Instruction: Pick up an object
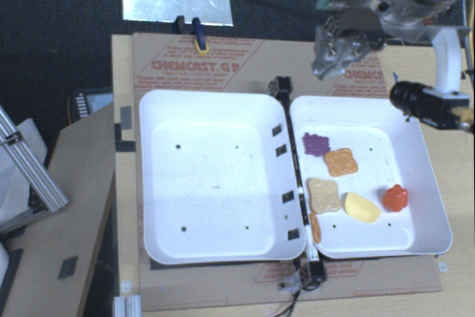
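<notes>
- Bench (223, 59): brown board carrying two shallow white bins side by side, joined along a dark hinge strip down the middle.
- Left bin (159, 115): white floor with a few small dark dots.
- Right bin (430, 182): holds every loose object, all gathered toward its near-left part.
- Purple piece (316, 144): near the right bin's left wall, about halfway back.
- Orange waffle-like piece (341, 161): just beside the purple one, on its near-right side.
- Tan bread slice (324, 194): near the left wall, closer to the front edge; a small orange piece (316, 227) lies just in front of it by the hinge.
- Yellow lemon-like piece (361, 207): just right of the bread slice.
- Red pepper-like piece (395, 197): right of the yellow one, a little apart.
- Gripper (332, 59): hangs above the board behind the right bin's far-left corner, well apart from the objects; nothing seen between its fingers; whether they stand apart or together cannot be told.
</notes>
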